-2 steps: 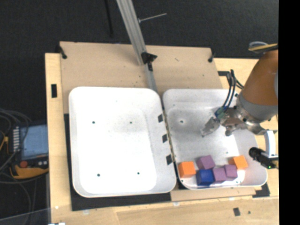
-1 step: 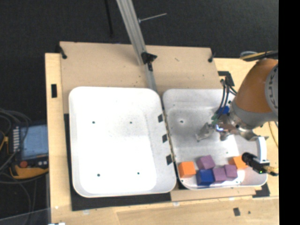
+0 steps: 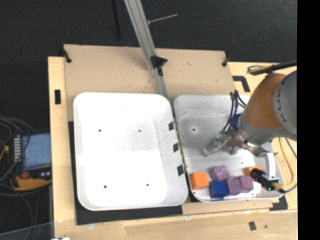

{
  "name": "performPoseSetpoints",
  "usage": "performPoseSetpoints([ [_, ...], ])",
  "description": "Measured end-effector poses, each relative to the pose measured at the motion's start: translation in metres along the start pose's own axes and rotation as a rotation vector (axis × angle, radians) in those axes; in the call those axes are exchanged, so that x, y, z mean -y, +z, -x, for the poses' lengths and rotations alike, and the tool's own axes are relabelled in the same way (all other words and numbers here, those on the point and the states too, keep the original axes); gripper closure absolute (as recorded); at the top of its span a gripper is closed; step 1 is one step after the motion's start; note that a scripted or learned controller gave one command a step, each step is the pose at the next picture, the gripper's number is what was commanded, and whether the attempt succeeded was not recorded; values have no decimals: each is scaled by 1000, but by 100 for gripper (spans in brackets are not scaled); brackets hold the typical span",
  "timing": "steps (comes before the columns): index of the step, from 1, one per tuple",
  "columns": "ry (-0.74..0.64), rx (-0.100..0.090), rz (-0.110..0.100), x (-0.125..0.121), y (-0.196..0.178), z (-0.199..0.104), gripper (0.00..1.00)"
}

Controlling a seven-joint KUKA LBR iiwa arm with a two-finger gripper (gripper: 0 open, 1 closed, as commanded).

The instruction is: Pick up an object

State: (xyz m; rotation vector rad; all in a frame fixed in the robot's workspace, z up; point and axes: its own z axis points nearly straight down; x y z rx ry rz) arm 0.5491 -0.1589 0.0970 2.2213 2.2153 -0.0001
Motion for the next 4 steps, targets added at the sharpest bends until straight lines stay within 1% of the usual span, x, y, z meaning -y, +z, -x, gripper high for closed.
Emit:
performPoseSetpoints([
  [1,8,-1,5,-1,-13,1,100],
  [2,-5,-1,5,-4,-77,4,100],
  [3,-6,-1,4,-8,-122,8,100],
  [4,-7,0,6,-5,-183,16,100],
])
